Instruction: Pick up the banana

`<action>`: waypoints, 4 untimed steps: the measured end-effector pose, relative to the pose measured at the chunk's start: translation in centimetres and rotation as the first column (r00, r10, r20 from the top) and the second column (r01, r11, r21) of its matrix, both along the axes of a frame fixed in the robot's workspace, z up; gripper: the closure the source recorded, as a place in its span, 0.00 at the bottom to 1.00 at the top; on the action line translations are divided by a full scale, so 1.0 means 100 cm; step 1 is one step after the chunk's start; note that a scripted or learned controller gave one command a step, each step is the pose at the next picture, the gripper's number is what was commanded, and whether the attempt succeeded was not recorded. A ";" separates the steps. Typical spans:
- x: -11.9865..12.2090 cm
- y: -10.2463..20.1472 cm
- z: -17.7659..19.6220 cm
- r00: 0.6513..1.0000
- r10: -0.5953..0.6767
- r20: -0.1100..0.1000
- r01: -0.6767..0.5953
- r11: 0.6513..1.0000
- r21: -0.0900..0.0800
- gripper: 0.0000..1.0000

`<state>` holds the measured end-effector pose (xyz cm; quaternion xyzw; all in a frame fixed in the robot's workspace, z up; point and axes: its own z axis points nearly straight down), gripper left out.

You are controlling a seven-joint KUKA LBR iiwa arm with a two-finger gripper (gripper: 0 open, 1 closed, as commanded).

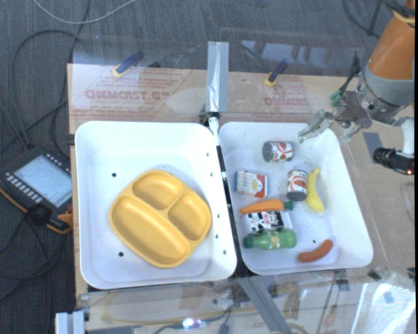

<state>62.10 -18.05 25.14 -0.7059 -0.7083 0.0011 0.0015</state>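
A: Banana [314,190] lying lengthwise in the right bin [355,218], near its right wall, upper end just beside a small red-and-white can [297,184], maybe touching it. Hard to say which.

B: Main risk, then?

A: Catching the can along with the fruit. Little room on the left side for a finger, so easy to tip or shove the can, or to pinch both. Also a curved, smooth peel: likely to roll or slip out if gripped off-centre or near a tapered end.

B: And the right side?

A: Bin wall fairly close. Possible to scrape a finger on it when coming down with a wide spread.

B: Anything else in the way?

A: Second can [278,151] further up and left, carrot [263,206] just left of the lower can, sausage [315,251] well below. None against the banana.

B: Pose of the arm?

A: Reaching in from the right, orange band up high, wrist angled down and left. Gripper [329,125] hovering over the top right corner of the right bin, fingers [311,129] spread apart, nothing between them. Well apart from the banana, and seemingly above the level of the objects. Needs to travel down the bin and probably turn to close across the fruit's narrow width.
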 end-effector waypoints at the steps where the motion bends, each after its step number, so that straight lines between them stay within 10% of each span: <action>1: -0.046 -0.036 -0.148 0.996 0.088 -0.003 -0.087 0.996 0.010 0.00; 2: -0.034 -0.034 -0.159 0.994 0.104 0.011 -0.104 0.994 0.009 0.00; 3: -0.030 -0.033 -0.147 0.994 0.106 0.022 -0.107 0.994 0.006 1.00; 4: -0.023 -0.017 -0.154 0.995 0.094 0.026 -0.094 0.995 -0.015 1.00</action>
